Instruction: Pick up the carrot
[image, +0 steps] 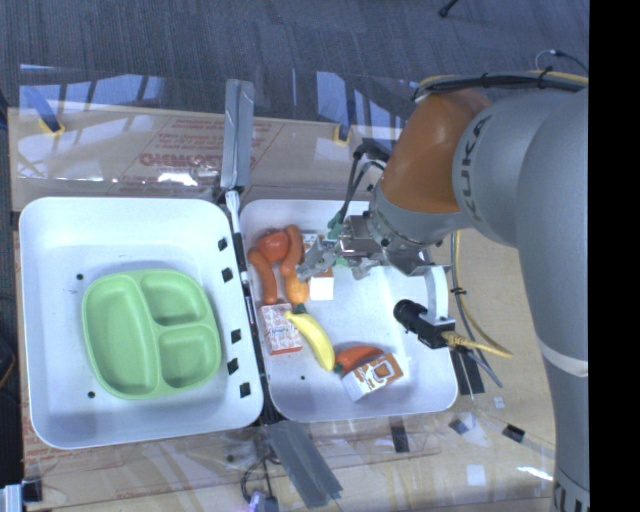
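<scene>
The gripper (322, 258), grip unclear, hovers beside the carrot (296, 291); crowding sausages (270, 255) and banana (315, 340) risk a misgrab.

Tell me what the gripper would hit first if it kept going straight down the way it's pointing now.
Probably the small white block lying just under the gripper, or the bare floor of the right bin beside it. The carrot lies slightly left of that line, though depth is hard to judge from this slanted view.
</scene>
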